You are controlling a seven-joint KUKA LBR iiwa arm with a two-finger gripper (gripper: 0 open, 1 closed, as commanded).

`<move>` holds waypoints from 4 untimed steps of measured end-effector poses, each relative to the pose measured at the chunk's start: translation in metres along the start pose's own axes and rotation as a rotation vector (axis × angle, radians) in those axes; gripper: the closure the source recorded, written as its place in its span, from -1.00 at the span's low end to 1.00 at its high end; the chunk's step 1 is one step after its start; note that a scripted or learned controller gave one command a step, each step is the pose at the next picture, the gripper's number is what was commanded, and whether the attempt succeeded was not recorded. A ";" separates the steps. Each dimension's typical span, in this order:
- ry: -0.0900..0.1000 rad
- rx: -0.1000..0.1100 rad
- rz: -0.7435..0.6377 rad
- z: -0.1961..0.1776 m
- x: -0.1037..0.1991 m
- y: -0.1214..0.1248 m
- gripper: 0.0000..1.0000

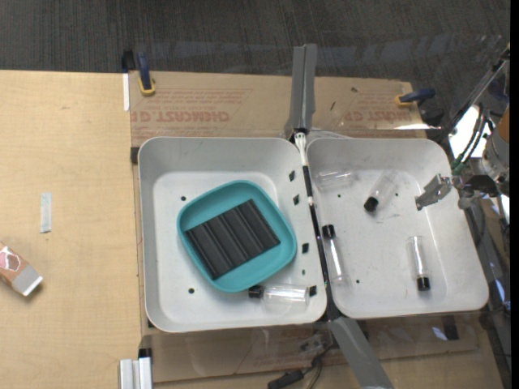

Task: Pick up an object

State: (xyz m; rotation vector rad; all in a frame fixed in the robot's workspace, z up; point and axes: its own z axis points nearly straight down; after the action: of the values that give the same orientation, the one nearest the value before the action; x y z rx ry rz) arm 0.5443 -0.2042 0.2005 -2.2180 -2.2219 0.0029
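At three o'clock of the right bin [454, 294], over its rim, sits the gripper [434, 191], a small metal piece reaching in from the right; how its pincer is set cannot be told at this size, and nothing shows in its hold. Within that bin lie several clear vials with dark caps: one [378, 194] near the centre toward twelve o'clock, one [418, 261] toward five o'clock, one [331, 253] along the nine o'clock wall, and a faint clear piece [334, 177] toward eleven o'clock (hard to make out against the white). The left bin [154, 217] holds a teal tray [195, 217] tilted askew, with a dark ribbed block [233, 236] lying in it. Just beside the tray at five o'clock lies another clear vial [280, 294] with a dark cap. Well apart, at nine o'clock on the bench [65, 136], rests a small packet [18, 271].
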 end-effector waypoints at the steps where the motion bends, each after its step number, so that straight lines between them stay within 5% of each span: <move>1: 0.010 -0.002 -0.128 0.109 -0.011 -0.023 -1.00; 2: 0.001 -0.001 -0.152 0.110 0.009 -0.024 -1.00; 3: 0.001 -0.001 -0.176 0.110 0.005 -0.053 -1.00; 4: 0.001 0.000 -0.218 0.110 0.037 -0.067 -1.00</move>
State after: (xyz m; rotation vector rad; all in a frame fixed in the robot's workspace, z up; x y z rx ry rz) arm 0.4769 -0.1677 0.0908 -1.9626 -2.4496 0.0012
